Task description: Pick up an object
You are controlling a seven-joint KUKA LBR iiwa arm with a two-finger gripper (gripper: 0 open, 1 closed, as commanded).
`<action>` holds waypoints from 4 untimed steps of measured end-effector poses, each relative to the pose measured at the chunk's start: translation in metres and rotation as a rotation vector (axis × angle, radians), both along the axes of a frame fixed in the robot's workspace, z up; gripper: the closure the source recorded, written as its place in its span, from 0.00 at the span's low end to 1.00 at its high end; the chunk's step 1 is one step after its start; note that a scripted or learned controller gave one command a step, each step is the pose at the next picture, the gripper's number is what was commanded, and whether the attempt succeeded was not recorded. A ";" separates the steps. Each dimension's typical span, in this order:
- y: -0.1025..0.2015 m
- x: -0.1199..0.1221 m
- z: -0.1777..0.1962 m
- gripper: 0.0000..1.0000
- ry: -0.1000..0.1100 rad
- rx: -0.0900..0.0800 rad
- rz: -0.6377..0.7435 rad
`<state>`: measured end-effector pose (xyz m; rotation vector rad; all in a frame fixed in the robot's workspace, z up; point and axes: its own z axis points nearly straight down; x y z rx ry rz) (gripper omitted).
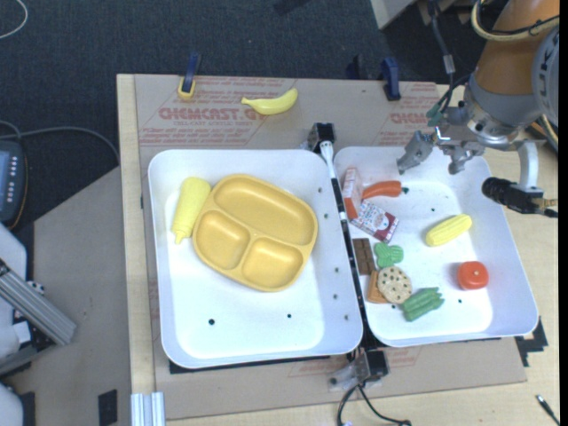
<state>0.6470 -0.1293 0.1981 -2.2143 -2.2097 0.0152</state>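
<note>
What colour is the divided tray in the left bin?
Yellow. The divided tray shows plainly in the camera view, next to a paler yellow corn cob.

My arm point(519, 34) runs off the top right corner, so my upper links are cut away. The tips of my fingers point(414, 158) are too small and dim for me to tell how they stand. The red-and-white packet point(376, 222) bears print too fine to read. The brown bar point(363, 256) by the bin wall lies partly under the cookie point(392, 283) and the green piece point(389, 255). The grey device point(11, 185) at the left edge is cut off, as is the metal rail point(35, 309) below it.
</note>
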 end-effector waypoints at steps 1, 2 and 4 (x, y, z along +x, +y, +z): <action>0.000 0.003 0.010 0.00 -0.016 -0.002 0.002; -0.003 0.006 -0.033 0.00 -0.012 -0.002 0.002; 0.000 -0.003 -0.116 0.00 -0.011 -0.002 0.002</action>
